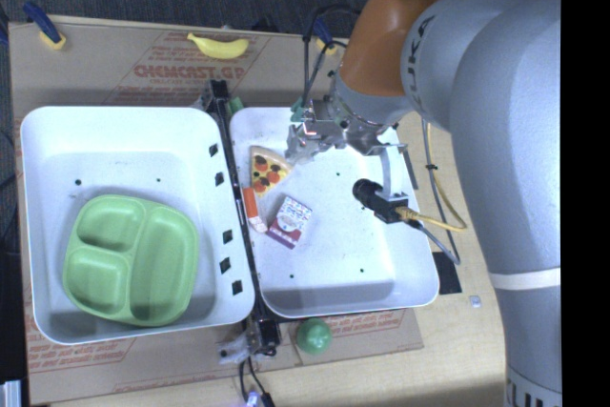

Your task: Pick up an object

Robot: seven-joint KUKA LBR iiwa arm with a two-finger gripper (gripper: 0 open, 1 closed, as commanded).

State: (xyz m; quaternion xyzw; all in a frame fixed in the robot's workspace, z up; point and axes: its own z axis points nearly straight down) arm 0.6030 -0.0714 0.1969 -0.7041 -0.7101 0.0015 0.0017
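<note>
Camera view: gripper sits low in the right bin, just above the pizza slice; its state I cannot tell.

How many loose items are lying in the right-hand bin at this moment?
3. A pizza slice toy near the bin's upper left, an orange stick along the left wall, and a small printed packet beside it near the middle. The arm overhangs the upper right and may hide more.

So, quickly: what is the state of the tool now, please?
Tool: cannot be told; it sits over the right bin, near the pizza slice.
</note>
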